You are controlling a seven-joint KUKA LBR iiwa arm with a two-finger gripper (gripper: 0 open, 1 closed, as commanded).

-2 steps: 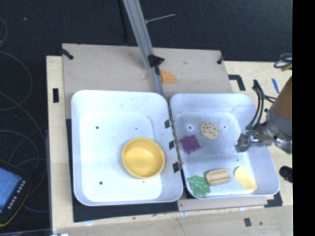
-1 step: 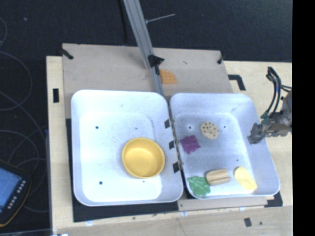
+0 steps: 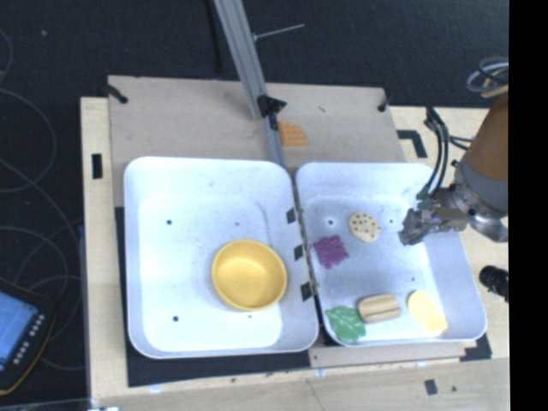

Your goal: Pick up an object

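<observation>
Gripper over the right bin, nothing picked yet

Nearest me, along the right bin's (image 3: 445, 328) front wall, I see a green piece (image 3: 345, 323), a tan roll (image 3: 378, 307) lying crosswise and a yellow piece (image 3: 425, 310). Farther back lie a purple piece (image 3: 330, 251) and a speckled cookie (image 3: 364, 226). My gripper (image 3: 417, 226) hovers just right of the cookie; I cannot tell how it is set.

— Looked like smooth, faintly glossy white plastic, the left bin (image 3: 150, 229) and right bin (image 3: 445, 306) alike; matt pale wood for the bench (image 3: 98, 229).

— And inside?

— Seemed glossy yellow plastic, the bowl (image 3: 249, 273); matt and soft-looking, the purple piece (image 3: 330, 251) and the green piece (image 3: 345, 323) at the near edge. Appeared dull grey metal, the gripper (image 3: 419, 225).
</observation>
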